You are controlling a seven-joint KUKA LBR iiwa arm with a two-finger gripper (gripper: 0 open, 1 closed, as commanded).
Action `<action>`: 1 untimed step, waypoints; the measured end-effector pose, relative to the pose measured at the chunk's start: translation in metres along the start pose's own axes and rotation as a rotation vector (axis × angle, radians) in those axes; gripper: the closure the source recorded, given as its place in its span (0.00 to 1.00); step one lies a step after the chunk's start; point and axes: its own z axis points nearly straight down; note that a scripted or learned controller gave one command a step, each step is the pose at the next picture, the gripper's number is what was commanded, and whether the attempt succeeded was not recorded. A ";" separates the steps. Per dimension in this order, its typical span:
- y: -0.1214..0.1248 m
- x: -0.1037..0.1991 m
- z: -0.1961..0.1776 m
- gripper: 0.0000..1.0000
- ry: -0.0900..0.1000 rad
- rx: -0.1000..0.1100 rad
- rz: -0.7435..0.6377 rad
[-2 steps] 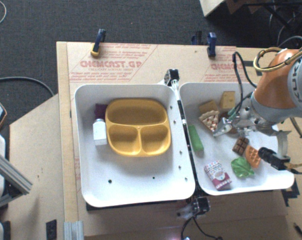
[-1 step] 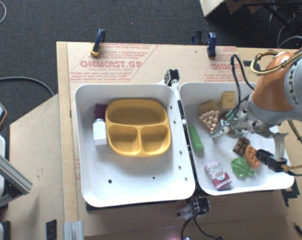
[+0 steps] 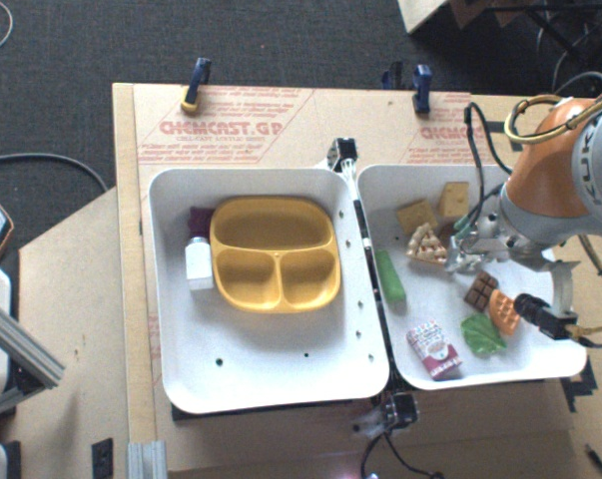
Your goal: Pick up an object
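Over the right bin point(image 3: 550, 365) with seven small items hangs one claw point(image 3: 464, 256), grip unreadable; left bin point(image 3: 171, 297) holds one yellow tray point(image 3: 275, 252).

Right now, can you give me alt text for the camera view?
The end effector sits low in the right bin among small food toys, beside a waffle piece. The left bin holds a yellow tray and a white bottle.
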 end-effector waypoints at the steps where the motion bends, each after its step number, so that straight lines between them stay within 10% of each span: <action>1: 0.002 0.003 -0.064 1.00 -0.003 -0.008 -0.003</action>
